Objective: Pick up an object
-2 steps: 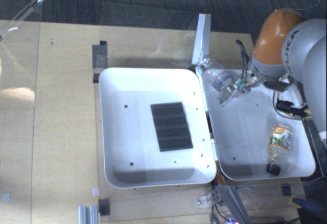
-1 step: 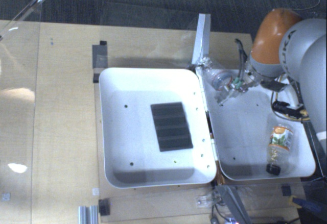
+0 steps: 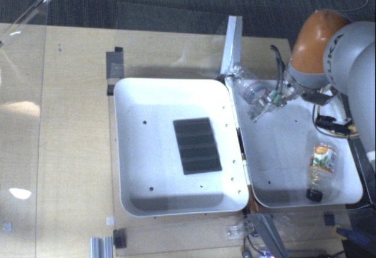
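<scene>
While the two-finger gripper point(image 3: 262, 100) sits low at the far-left corner of the right shallow white bin point(image 3: 282, 151), I cannot tell its state. A grab there risks missing: the small clear plastic bottle point(image 3: 320, 170) lies well apart, near the right wall. The left white bin point(image 3: 135, 133) holds a dark ribbed rectangular slab point(image 3: 197, 145).

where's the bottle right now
The bottle lies in the right bin, near its front right corner, dark cap toward the front, well away from the hand.
</scene>
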Available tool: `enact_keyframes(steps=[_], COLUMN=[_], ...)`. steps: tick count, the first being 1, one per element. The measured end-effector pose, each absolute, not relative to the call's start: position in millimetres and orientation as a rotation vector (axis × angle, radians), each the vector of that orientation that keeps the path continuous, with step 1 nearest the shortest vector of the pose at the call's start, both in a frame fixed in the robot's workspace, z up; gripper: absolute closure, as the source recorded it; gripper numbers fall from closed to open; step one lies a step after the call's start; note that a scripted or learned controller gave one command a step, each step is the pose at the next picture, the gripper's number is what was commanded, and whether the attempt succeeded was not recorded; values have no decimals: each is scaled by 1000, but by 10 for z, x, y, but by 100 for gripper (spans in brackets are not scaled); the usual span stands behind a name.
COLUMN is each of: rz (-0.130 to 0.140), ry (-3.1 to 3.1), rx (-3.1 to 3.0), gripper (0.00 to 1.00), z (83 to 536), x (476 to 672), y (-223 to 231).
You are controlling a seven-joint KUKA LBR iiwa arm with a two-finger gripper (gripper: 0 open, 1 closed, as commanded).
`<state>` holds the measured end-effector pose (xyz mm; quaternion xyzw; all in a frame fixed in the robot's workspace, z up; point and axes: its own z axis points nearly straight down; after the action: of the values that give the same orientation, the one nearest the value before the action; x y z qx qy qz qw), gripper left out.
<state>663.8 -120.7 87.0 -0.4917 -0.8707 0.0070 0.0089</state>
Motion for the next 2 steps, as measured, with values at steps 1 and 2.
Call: enact_keyframes(steps=[1,2], rz=[-7,10], ry=[-2536,-2862], rx=[-1870,-1291], gripper=[0,0], z=[888,887], x=[5895,6568], y=[-1687,-1443])
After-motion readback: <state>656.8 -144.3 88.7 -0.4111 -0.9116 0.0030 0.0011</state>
